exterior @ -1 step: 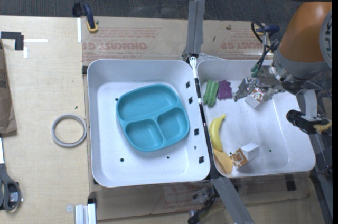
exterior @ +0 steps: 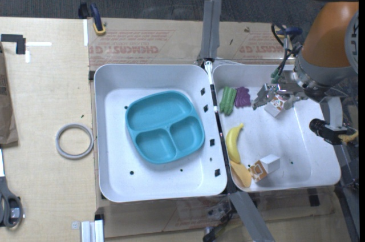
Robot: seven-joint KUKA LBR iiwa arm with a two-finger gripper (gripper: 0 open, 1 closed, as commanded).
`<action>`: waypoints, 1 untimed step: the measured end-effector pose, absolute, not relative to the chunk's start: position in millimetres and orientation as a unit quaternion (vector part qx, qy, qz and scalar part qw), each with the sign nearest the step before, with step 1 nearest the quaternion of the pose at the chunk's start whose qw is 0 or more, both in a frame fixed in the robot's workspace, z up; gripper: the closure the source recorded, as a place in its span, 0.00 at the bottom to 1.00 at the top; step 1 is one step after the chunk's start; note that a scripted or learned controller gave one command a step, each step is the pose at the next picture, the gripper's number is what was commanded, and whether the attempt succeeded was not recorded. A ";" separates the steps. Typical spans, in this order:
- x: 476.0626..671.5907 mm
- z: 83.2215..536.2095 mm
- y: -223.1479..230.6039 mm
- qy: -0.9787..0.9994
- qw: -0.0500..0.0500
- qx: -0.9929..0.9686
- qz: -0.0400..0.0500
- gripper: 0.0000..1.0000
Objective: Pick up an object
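Observation:
My gripper [exterior: 279, 97] hangs over the back of the right bin [exterior: 308, 178], below the orange band of the arm [exterior: 333, 29]. A small white carton with red print [exterior: 277, 105] sits between its dark fingers, tilted, and the fingers are shut on it. To its left lie a green vegetable [exterior: 228, 99] and a purple bunch of grapes [exterior: 243, 97]. A yellow banana [exterior: 234, 141] lies by the bin's left wall. Near the front sit a second small carton [exterior: 266, 166] and an orange-yellow piece [exterior: 242, 175].
The left bin [exterior: 108, 178] holds a blue divided plate [exterior: 165, 126]. On the bench to the left lie a grey ring [exterior: 74, 140], scissors [exterior: 9, 208] and a brown bag [exterior: 7, 104]. A grey divider post [exterior: 211, 29] stands behind the bins.

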State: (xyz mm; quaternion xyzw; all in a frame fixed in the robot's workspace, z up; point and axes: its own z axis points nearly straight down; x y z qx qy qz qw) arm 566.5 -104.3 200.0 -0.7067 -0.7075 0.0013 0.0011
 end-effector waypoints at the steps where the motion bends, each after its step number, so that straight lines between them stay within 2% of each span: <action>1: 521.7 176.6 -117.9 -0.655 0.002 -0.756 0.001 0.00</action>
